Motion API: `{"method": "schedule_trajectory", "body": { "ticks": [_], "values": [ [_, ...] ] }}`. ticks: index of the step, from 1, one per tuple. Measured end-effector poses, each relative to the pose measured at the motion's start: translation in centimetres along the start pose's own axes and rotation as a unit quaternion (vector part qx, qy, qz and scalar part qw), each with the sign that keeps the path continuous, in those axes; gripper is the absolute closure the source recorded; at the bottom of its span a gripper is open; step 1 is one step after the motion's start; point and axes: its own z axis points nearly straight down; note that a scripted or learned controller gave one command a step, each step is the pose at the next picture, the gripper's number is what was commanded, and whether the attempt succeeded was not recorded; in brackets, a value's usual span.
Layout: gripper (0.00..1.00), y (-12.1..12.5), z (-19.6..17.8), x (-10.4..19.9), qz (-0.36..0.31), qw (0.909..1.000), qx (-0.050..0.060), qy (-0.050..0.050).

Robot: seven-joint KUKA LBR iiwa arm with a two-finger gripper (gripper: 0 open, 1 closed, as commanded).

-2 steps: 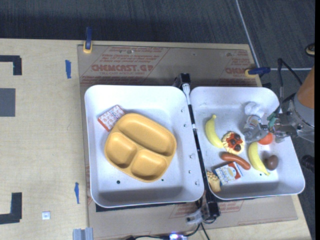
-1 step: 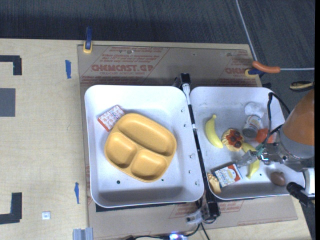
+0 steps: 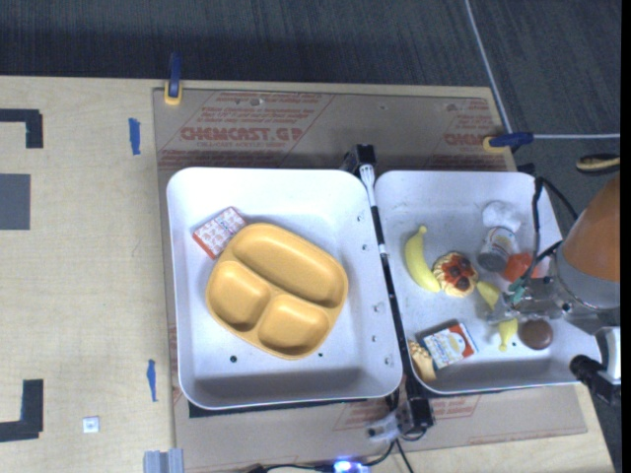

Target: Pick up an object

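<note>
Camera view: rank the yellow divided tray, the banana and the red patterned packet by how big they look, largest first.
1. Yellow divided tray, clearly largest.
2. Banana and red patterned packet look about alike, so I won't rank them.

Arm, one, as I read it from my station: enters at the right edge, orange band uppermost, grey wrist below it. Claw low, extended leftward, metal parts showing just left of the wrist. Finger spacing: I cannot make it out.
</note>
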Motion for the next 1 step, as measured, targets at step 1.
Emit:
{"method": "schedule_trajectory", "body": {
  "ticks": [1],
  "values": [
    [1.00,-0.09,-8.84,9.46,-0.002,1.0000,0.003,0.002]
  ]
}}
